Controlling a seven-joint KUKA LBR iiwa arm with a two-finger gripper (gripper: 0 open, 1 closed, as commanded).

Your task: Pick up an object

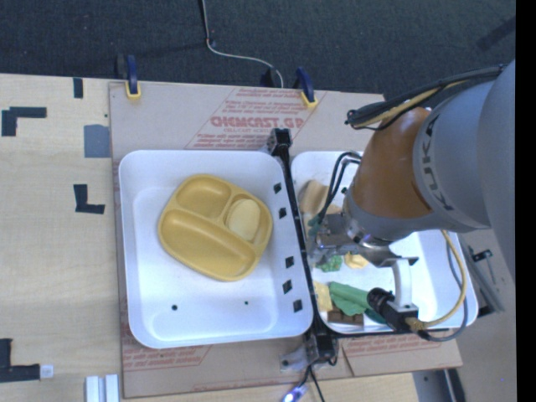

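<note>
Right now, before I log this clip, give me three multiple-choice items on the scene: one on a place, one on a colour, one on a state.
1. Where does the tray lie?
A. In the left bin
B. In the right bin
C. On the cardboard outside the bins

2. What colour is the tray?
A. Blue
B. Yellow
C. Red

3. How does the arm stand?
A. Over the left bin
B. Over the dark floor, off the bench
C. Over the right bin

Key:
1 A: the tray rests inside the left bin.
2 B: its compartments are all yellow.
3 C: the arm's orange band hangs above the right bin, over the green item and other small pieces.
</note>
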